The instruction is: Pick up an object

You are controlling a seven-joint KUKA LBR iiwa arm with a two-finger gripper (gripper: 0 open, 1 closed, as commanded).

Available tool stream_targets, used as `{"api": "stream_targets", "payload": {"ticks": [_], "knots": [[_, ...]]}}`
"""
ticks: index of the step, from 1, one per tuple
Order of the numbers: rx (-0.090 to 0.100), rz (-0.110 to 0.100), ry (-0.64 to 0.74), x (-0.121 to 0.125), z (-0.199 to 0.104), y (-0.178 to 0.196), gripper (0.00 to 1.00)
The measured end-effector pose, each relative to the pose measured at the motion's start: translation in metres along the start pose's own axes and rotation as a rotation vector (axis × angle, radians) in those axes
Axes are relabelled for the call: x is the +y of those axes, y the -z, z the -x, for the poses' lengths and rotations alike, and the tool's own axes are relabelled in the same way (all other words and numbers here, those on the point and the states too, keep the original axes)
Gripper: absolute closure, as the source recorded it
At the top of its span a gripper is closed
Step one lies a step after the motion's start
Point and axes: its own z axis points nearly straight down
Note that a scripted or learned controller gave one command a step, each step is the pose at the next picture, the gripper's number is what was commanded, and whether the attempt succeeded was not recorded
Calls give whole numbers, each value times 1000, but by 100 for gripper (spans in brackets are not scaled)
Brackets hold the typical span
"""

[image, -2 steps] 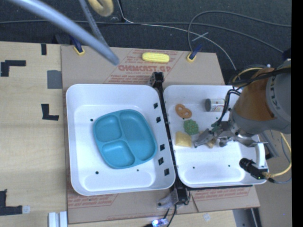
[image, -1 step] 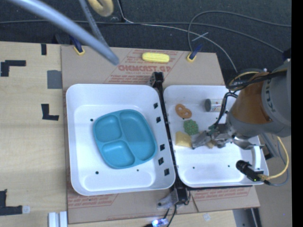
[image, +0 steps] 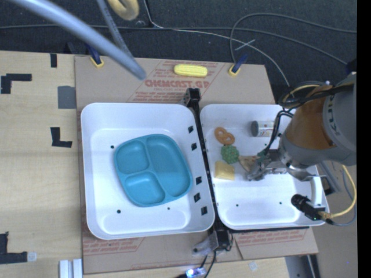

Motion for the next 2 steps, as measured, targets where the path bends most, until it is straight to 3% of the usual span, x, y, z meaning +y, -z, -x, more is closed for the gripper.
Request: {"api": "stream_targets", "payload": {"ticks": [2], "knots": [[1, 4, 1, 5, -6, 121, 100]]}}
